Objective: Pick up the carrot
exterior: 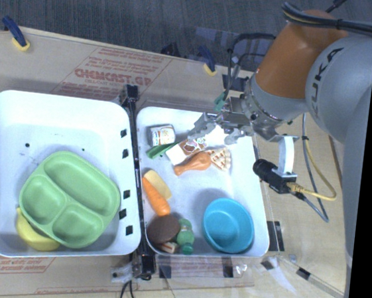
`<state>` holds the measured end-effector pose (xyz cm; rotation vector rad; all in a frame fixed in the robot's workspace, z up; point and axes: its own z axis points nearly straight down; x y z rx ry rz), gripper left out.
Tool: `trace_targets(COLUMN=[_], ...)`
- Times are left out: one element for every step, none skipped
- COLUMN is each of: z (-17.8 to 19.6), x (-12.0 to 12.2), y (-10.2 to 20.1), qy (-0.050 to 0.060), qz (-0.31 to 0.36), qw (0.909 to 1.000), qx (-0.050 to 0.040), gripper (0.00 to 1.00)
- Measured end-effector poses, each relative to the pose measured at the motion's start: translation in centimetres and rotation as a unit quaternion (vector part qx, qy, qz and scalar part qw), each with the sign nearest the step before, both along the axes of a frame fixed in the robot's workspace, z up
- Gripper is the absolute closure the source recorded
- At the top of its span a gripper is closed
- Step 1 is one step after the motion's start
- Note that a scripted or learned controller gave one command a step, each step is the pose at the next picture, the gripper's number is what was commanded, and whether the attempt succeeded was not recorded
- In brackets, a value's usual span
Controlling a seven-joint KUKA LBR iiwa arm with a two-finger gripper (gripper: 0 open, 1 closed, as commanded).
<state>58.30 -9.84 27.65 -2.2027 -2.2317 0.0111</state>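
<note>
Orange carrot [156, 200] lies in the right bin [255, 198], near that bin's left wall, slanting from upper left to lower right. It sits free on the bin floor, with nothing gripping it. A yellow piece [157, 183] lies just beside its upper end, touching or nearly so. A brown round item [163, 229] sits just below its lower end, with a small green item [185, 237] next to that.

Gripper [210, 124] hangs over the upper part of the right bin, well apart from the carrot. Whether its fingers are spread or pressed together cannot be told from this angle, and nothing can be seen between them. The arm [317, 53] enters from the right, orange band above the wrist.

Under and beside the gripper lies a cluster: a small can [162, 135], a green strip [160, 150], a tan drumstick shape [194, 163] and a waffle-patterned wedge [221, 158]. A blue bowl [228, 225] stands upright in the bin's lower right.

Left bin [16, 119] holds a green divided plate [70, 196], tilted, resting on a yellow item [34, 236] at the lower left.
</note>
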Motion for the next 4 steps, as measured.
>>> trace_targets(z=[-8.9,-16.8,-18.1,-18.5], x=[-2.6,-8.7,-10.1,-5.4], y=[4.0,-2.3,-0.2,0.8], qy=[0.004,-0.016,-0.012,0.000], qz=[-0.008,0.032,-0.091,-0.138], qw=[1.0000,0.9994,0.9957,0.9904], qx=[0.0001,-0.0022,-0.0008,-0.0003], gripper=[0.00,0.00,0.00,0.00])
